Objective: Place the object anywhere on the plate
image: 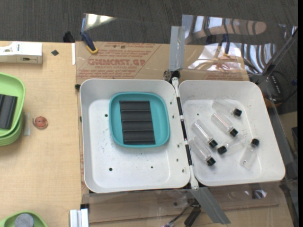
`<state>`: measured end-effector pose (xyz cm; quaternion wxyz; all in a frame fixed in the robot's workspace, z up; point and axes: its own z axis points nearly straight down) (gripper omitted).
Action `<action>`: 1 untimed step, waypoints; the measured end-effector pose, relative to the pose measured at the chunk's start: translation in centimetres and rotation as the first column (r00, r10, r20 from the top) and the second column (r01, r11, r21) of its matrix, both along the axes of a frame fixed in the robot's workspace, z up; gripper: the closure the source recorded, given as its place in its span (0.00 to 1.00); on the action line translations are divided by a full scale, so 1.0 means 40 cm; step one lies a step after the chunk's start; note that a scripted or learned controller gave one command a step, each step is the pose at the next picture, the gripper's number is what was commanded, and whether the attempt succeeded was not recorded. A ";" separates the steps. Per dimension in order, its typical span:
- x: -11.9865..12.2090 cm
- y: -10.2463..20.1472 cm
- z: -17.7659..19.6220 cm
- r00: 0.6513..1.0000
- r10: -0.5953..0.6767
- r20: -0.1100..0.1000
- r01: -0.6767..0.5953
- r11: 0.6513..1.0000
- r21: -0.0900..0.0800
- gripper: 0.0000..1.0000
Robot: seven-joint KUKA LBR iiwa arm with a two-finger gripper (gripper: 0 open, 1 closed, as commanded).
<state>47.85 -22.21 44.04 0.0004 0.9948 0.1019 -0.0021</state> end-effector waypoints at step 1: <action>0.000 0.000 0.000 1.000 0.000 -0.001 0.000 1.000 0.000 0.00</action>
